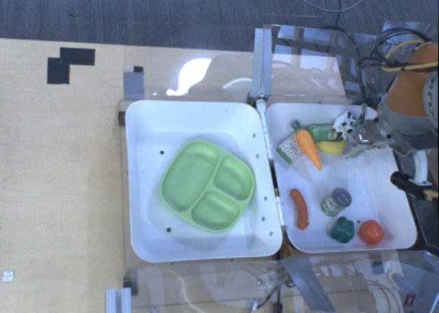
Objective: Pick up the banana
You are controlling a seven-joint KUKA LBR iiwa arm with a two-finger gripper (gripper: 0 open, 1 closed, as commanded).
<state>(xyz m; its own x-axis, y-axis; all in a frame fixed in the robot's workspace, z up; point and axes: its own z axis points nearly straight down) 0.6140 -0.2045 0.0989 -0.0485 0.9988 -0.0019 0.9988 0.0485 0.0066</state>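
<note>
Reaching in from the right, the grey arm with its orange band (410,92) has its tool (358,133) low over the upper part of the right-hand shallow white bin (405,198), just beside the small yellow curved banana (331,147). Whether the tool is open or closed cannot be told; the wrist hides it. The banana lies in a tight cluster: the orange tapered carrot (309,149) lies just beside its left end, a green bottle-like item (317,130) sits just above it, and a small white-and-black patterned piece (346,123) is near its right end.

To do this step well, I judge the tool should come straight down over the banana's middle, closing across its short width, so that neither the carrot nor the green item is caught along with it. A slanted approach risks nudging the neighbours.

Open room lies below the banana, where bare bin floor runs toward the grey round can (336,201). The bin's top wall and the divider beside the left bin (137,167) with its light green sectioned plate (208,185) are near, so a straight upward lift looks safest.
</note>
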